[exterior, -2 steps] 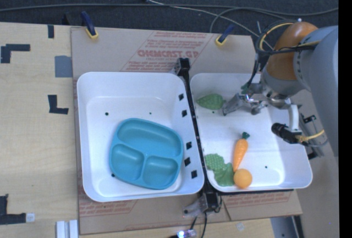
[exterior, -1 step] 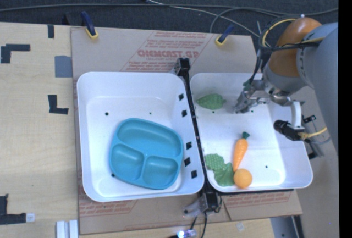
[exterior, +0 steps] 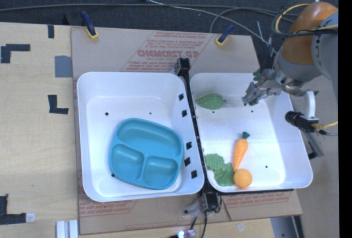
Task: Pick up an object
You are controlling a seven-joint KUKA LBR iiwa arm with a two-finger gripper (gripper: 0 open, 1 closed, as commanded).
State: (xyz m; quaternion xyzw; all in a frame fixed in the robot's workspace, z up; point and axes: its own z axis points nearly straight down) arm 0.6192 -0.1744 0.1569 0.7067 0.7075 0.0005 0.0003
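The right bin holds a pale green leafy piece near its back left, an orange carrot in the middle front, an orange ball below it, and a dark green leafy piece at the front left. My gripper hangs over the back right part of this bin, to the right of the pale green piece and apart from it. Nothing shows between its fingers.
The left bin holds a blue divided tray. A black divider runs between the bins. Cables arc over the back of the bench, and two clamps pin the cardboard base.
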